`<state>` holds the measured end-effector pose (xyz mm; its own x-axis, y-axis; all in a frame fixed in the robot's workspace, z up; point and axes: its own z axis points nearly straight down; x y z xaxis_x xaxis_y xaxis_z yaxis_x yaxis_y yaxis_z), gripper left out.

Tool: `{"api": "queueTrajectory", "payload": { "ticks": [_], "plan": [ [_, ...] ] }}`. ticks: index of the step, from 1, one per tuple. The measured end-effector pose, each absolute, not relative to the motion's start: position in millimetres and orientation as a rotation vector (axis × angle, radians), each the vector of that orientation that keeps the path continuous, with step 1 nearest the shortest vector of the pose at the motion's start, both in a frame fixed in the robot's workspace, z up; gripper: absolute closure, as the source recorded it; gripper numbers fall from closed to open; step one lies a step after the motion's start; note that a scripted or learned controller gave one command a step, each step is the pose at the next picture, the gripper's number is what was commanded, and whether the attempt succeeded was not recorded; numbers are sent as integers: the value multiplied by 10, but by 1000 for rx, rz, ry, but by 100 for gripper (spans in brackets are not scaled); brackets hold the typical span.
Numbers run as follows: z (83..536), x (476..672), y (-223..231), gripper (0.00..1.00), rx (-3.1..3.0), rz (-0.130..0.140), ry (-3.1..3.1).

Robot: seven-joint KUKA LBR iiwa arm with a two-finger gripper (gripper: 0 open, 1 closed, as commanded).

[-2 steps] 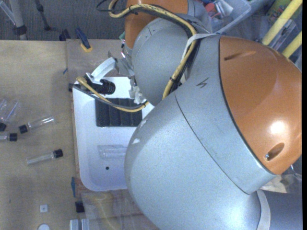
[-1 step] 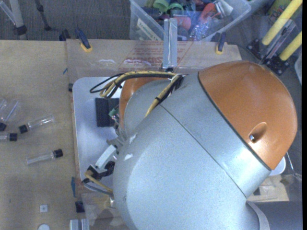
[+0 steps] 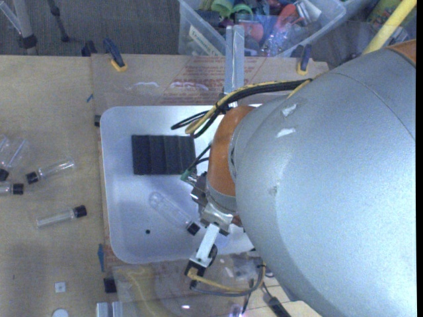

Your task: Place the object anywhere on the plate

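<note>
One white bin lies in plain sight, and the black ribbed plate rests flat in its upper left part; every place here is given from that plate. Just below the plate, a little to the right, a clear vial lies on its side on the bin floor. It slants down to the right, with its black cap at the end farthest from the plate. The vial is near the plate but apart from it.

A small black speck sits on the bin floor below the plate's left half. The gripper hangs to the lower right of the plate, just beside the capped end of the vial. The grey arm and its orange band, right of the plate, cover the gripper from above. I cannot tell whether the gripper is open or closed, nor whether it touches the vial.

Left of the plate, outside the bin, two loose capped tubes lie on the wooden bench. Above the plate, beyond the bench's far edge, stands a clear tub of coloured items. A blue clamp grips the board up and to the left of the plate.
</note>
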<state>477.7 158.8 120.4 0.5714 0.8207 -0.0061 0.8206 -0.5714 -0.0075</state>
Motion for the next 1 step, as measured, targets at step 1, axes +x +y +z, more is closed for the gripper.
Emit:
{"api": "queueTrajectory", "payload": {
  "ticks": [1],
  "plan": [
    [902,5182,2242,100,-2916,-13,-1174]
  ]
}}
